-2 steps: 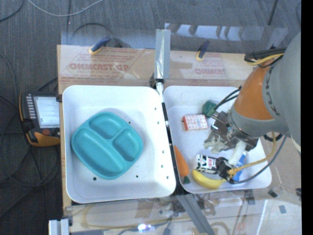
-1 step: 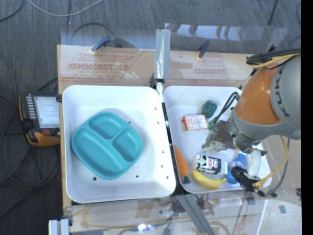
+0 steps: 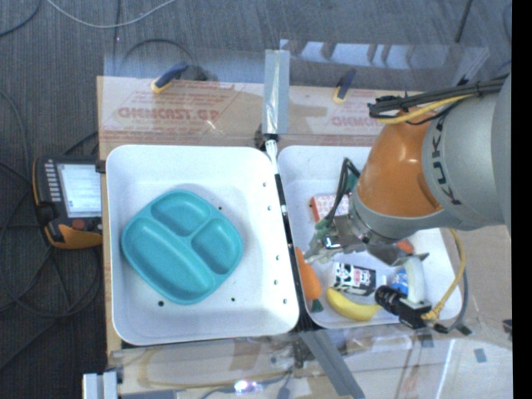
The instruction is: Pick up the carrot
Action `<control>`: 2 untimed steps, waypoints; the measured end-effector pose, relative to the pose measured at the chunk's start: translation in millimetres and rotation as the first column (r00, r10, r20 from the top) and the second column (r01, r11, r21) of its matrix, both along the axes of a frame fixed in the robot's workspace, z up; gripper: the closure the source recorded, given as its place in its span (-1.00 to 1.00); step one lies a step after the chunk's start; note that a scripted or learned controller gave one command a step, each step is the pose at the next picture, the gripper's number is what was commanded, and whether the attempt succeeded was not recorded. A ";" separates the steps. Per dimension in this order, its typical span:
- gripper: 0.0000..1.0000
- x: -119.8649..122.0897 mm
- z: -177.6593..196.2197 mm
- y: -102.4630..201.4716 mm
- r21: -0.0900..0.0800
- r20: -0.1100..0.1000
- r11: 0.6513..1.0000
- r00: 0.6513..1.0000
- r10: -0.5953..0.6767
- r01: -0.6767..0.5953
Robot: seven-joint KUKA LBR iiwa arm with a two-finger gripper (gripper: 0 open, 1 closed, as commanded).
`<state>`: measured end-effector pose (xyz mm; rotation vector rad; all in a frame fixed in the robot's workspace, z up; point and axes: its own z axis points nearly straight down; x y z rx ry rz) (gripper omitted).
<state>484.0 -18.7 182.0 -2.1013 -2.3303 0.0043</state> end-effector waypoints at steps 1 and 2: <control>1.00 -0.6 0.0 50.0 0.002 0.000 0.935 0.935 0.355 -0.355; 1.00 -0.8 0.0 83.8 0.001 -0.001 0.901 0.901 0.435 -0.434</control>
